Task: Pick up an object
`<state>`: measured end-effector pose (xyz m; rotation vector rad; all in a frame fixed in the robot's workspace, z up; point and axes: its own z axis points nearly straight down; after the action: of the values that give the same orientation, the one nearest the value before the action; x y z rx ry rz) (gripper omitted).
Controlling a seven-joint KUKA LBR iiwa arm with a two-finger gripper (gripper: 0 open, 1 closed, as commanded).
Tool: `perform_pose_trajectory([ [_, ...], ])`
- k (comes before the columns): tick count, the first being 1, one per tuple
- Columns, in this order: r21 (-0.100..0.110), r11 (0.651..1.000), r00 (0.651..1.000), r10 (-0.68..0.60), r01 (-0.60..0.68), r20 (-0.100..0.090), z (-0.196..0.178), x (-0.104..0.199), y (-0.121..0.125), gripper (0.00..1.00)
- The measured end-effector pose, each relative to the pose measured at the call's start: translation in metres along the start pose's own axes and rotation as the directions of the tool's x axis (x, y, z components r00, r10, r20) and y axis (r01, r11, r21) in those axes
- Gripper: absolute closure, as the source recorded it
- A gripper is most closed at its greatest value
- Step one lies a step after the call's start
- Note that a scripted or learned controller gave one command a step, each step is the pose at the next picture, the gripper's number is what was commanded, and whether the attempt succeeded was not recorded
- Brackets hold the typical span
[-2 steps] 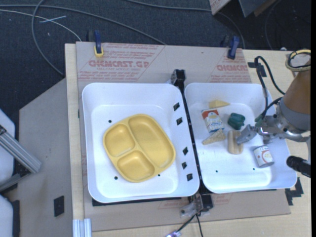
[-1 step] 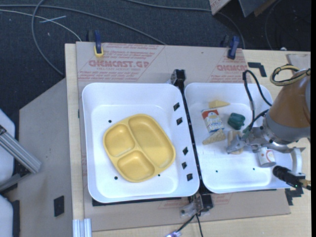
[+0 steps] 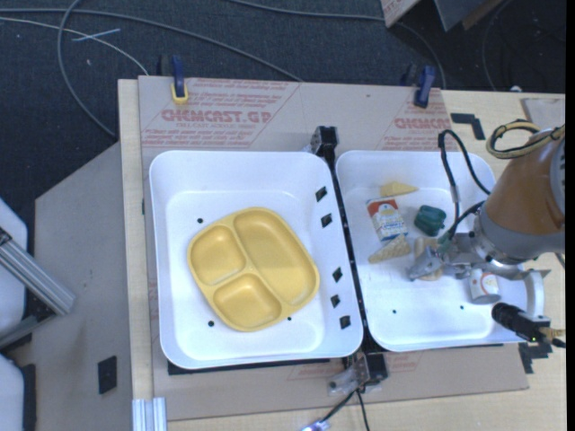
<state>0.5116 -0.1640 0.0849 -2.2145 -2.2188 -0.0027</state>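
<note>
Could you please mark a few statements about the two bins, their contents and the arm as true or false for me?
1. The yellow tray lies in the left bin. True.
2. The tray has two compartments. False: it has three.
3. The green object lies in the right bin. True.
4. The red-and-white box sits in the left bin. False: it is in the right bin, left of the green object.
5. The gripper is low over the right bin. True.
6. The arm reaches in from the view's left. False: it comes from the right.
</note>
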Motion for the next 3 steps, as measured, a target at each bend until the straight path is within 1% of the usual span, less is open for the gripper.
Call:
perform_pose_trajectory([
  [1, -0.001, 1.0, 1.0, 0.001, -0.001, 0.003, -0.01, -0.001, 0.0, 1.0],
  [3, -0.008, 1.0, 1.0, 0.001, -0.001, 0.007, -0.136, 0.001, 0.001, 1.0],
])
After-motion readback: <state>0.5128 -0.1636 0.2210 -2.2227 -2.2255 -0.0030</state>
